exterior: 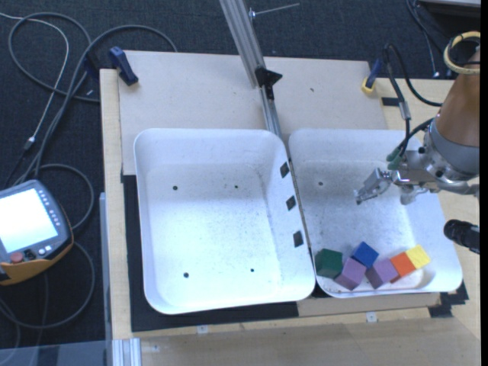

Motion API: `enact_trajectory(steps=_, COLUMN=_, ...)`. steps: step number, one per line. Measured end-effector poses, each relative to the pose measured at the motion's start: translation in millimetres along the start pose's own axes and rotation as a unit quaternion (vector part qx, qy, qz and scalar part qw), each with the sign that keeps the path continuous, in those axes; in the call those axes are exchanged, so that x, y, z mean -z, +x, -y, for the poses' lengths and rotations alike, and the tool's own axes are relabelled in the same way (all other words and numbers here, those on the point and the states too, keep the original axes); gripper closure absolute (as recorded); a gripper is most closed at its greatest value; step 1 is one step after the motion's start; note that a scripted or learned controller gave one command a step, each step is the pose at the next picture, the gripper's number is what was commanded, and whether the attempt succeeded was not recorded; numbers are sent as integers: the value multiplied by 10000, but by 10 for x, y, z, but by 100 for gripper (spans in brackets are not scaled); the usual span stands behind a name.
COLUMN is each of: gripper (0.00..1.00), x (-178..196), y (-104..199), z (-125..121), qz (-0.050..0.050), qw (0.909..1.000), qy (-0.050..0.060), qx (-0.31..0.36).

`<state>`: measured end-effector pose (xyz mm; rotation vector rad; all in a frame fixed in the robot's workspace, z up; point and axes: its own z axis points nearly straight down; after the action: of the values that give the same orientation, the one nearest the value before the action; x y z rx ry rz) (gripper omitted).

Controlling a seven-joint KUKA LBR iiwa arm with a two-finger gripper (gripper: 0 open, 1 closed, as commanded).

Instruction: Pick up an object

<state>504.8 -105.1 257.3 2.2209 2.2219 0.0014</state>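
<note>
A: Where is the arm (pixel 457 128) sitting?

B: It is reaching in from the right edge of the frame. Its gripper (pixel 364 193) is hanging over the middle of the right bin (pixel 335 158), with nothing showing between the fingers. Whether they are parted or closed, I cannot tell.

A: And the blocks?

B: They are lying in a row along the lower rim of that bin, well apart from the gripper: green block (pixel 329 262), purple block (pixel 353 272), blue block (pixel 365 253), a second purple one (pixel 379 272), orange block (pixel 398 265), yellow block (pixel 418 257).

A: Anything else?

B: The left bin (pixel 206 219) is sitting at centre frame, and a pendant (pixel 29 227) is lying at the left edge.
</note>
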Motion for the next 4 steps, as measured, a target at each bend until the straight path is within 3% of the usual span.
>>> enact_trajectory(steps=1, gripper=0, x=0, y=0, z=0, qz=1, qw=10000, qy=-1, qx=-1)
enact_trajectory(steps=2, gripper=0, x=-1107, y=95, z=-56, qz=-14, qw=10000, qy=56, qx=0)
enact_trajectory(steps=3, gripper=0, x=-1605, y=-354, z=-670, qz=14, qw=10000, qy=0, qx=-5)
enact_trajectory(steps=4, gripper=0, x=-396, y=-703, z=-624, qz=25, qw=10000, qy=-45, qx=-7)
